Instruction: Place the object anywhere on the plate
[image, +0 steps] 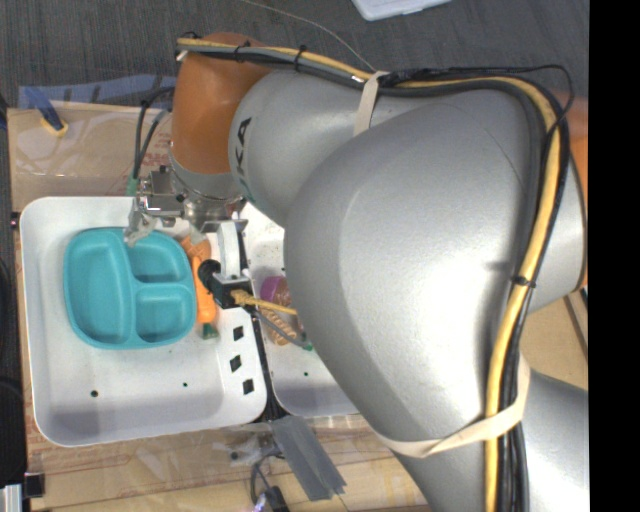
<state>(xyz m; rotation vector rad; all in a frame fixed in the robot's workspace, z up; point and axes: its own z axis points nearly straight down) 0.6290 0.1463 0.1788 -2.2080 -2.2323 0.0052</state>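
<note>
Camera view: gripper (150, 222), grip unreadable, at teal plate's (128, 290) upper rim; orange object (205, 300) touching its right edge.

You have the plate (128, 288) lying flat in the left bin, toward its far side. It is turquoise, rounded at the corners, with three compartments: one long one on the left, two smaller ones on the right, set near and far. Its far right corner is hidden under the arm's wrist. Just beside the plate's right edge you can see the object (205, 290), an orange carrot-like piece with a bit of green at its near end. It lies lengthwise along the plate's rim, on the bin floor, partly covered by dark hardware, so its full shape cannot be told.
</note>
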